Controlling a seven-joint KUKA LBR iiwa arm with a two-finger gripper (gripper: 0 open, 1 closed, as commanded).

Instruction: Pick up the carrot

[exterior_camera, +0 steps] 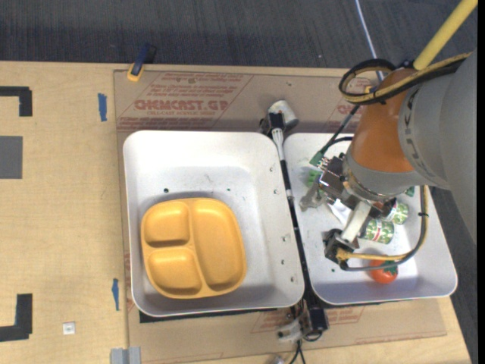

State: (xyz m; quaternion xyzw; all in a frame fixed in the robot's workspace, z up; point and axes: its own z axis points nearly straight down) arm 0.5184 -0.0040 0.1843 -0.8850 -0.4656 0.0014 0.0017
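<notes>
Here, the small orange-red carrot point(383, 274) is lying in the lower right part of the right-hand shallow white plastic bin point(433, 268), close to that bin's near wall. Only a short, rounded, smooth stub of it is showing, so its long axis and the way it is pointing cannot be told; a yellow cable is crossing just above it.

The grey arm with the orange band point(383, 146) is reaching in from the right of the frame and is hanging over the middle of the same bin. The gripper point(324, 186) is sitting at the bin's upper left, well apart from the carrot, beside some green-and-white printed items point(383, 227) that are showing from under the wrist; whether these are cans or packets is unclear. Whether the gripper is wide or narrow cannot be told, and nothing is showing in its grasp.

In the left-hand shallow white bin point(197, 165), a yellow matte plastic plate with rounded corners and three compartments point(193, 245) is resting flat toward the lower left. Both bins are standing side by side, touching along their inner rims, on a tan cardboard sheet with red print point(182, 97), which is lying on the pale brown surface point(61, 203). A small blue-and-yellow clamp point(140, 61) is gripping the sheet's upper left corner.
</notes>
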